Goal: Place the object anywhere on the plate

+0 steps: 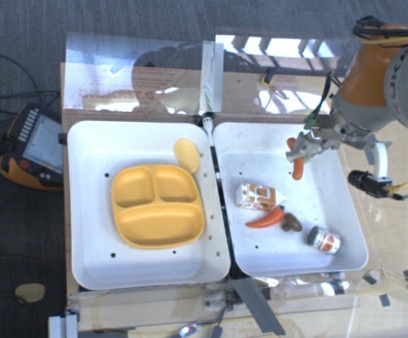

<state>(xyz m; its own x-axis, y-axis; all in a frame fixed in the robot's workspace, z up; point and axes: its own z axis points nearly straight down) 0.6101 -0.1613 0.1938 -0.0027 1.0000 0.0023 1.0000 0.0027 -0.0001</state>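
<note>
From my station I see the jaws hanging over the back right part of the right bin, with the grey arm and its orange band coming in from the right edge. A small orange-red piece, which looks like a little toy sausage, hangs upright right at the jaws; its upper end sits between the fingers, closed on it, and its lower end points down toward the bin floor. I cannot tell whether that lower end touches the floor.

The yellow divided plate lies in the middle of the left bin, well apart from the jaws and across the wall between the bins. A pale yellow oval thing rests just beyond the plate's far right corner.

In the right bin, near its middle, I see a small printed carton, a toy carrot, a dark brown lump and a small can lying on its side.
</note>
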